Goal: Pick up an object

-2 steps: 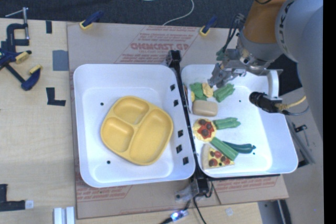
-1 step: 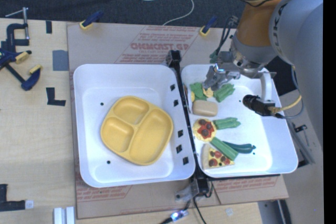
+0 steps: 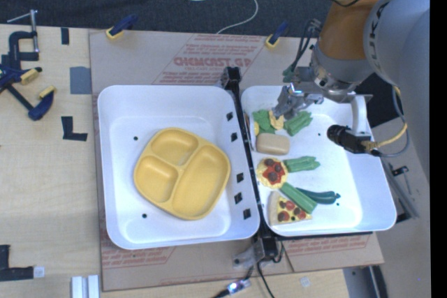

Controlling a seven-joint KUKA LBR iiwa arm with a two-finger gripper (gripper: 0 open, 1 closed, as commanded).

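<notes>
The right bin (image 3: 363, 209) holds several toy foods. Near its back left lie a green leafy piece (image 3: 262, 122) and a green vegetable (image 3: 299, 123). A tan bread loaf (image 3: 273, 144) sits just in front of them. Further forward are a round pizza (image 3: 272, 172), a green pea pod (image 3: 302, 164), a dark green cucumber (image 3: 311, 197) and a pizza slice (image 3: 289, 209). My gripper (image 3: 288, 105) hangs low over the back of this bin, right above the green pieces. The view does not let me see anything held between its fingers.
A yellow divided plate (image 3: 182, 172) lies in the left bin (image 3: 115, 150). A black divider (image 3: 241, 143) runs between the bins. Clamps (image 3: 21, 70) sit on the bench at far left. The grey arm with its orange band (image 3: 356, 10) fills the upper right.
</notes>
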